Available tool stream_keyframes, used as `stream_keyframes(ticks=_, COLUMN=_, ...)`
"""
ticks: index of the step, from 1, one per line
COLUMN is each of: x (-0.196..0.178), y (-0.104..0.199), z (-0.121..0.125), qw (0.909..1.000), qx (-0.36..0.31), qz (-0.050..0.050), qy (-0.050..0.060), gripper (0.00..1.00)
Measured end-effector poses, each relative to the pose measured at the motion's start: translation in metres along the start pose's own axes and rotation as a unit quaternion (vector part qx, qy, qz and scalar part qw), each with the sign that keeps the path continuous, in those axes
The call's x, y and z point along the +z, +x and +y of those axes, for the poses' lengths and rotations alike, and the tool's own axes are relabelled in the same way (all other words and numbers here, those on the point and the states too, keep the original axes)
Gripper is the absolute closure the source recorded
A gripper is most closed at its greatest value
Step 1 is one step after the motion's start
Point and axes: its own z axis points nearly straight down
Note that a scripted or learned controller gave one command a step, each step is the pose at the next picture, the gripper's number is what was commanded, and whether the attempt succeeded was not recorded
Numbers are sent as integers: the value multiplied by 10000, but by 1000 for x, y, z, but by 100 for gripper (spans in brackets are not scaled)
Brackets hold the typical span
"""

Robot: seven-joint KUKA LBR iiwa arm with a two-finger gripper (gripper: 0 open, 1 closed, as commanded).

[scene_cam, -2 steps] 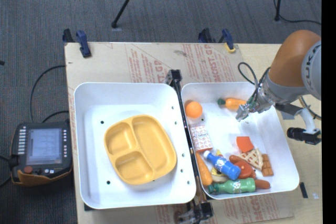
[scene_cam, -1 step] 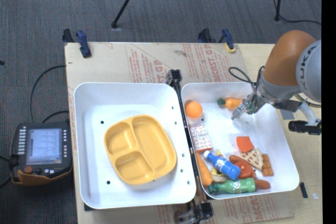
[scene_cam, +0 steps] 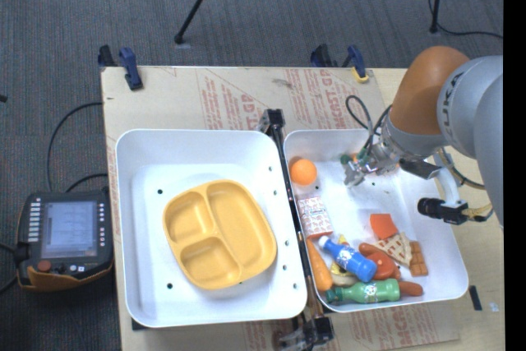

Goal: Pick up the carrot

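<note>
The gripper (scene_cam: pixel 358 171) hangs over the upper part of the right bin (scene_cam: pixel 457 263); its small, blurred tip hides how it is set (I cannot tell). The carrot (scene_cam: pixel 318 265) lies well apart at the bin's lower left edge, beside a blue bottle (scene_cam: pixel 348 257).

carrot (scene_cam: pixel 319 266) | orange, slim, tapered | lying flat, lengthwise along right bin's left wall | near front corner, just beside blue bottle and green bottle | untouched
</note>
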Motion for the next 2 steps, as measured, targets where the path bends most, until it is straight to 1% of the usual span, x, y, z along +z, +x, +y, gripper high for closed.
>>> stream_keyframes(ticks=1, x=0, y=0, z=0, qw=10000, qx=0, qz=-2, qy=0, gripper=0)
stream_keyframes(ticks=2, x=-101, y=113, z=44, qw=9998, qx=-209, qz=-4, qy=-14, gripper=0)
